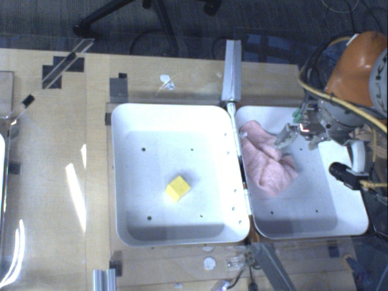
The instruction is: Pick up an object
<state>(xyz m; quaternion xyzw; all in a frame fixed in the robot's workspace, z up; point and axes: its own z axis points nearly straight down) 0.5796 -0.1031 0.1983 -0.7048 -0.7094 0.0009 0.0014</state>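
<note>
A crumpled pink cloth [264, 161] lies in the left half of the right bin [327, 214], against the wall it shares with the left bin. My gripper [283, 142] reaches in from the right and sits low over the cloth's upper right edge, at or just touching the fabric. Whether any cloth is caught in it is hidden. A small yellow block [178, 188] rests alone near the middle of the left bin [145, 223], far from the gripper.
The arm's orange band [357, 59] and bundled cables [315, 86] hang over the right bin's far right corner. A metal divider post [231, 71] stands behind the seam between the bins. A chair base [151, 5] is on the floor beyond the bench.
</note>
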